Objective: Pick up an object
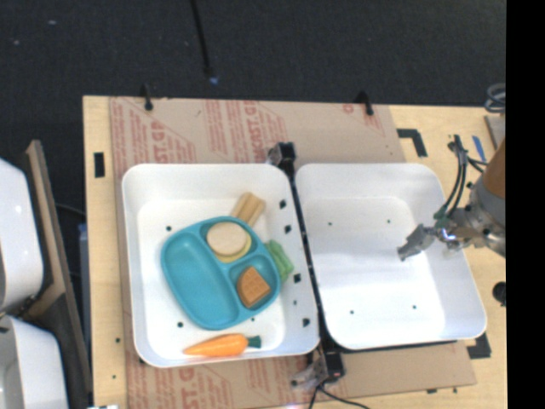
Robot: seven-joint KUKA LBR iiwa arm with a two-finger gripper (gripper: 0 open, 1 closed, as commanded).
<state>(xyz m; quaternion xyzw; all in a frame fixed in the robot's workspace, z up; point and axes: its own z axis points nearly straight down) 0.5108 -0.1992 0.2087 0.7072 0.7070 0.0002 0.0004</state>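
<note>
Two white bins sit side by side on the bench, and the gripper (415, 246), its fingers' state unclear, hovers over the right bin (375, 322) while the carrot (223, 345) lies lengthwise well to its left in the left bin (136, 228).

The arm (490, 203) is cut off at the right edge — the green piece (280, 258) is partly hidden behind the blue tray (192, 275).
</note>
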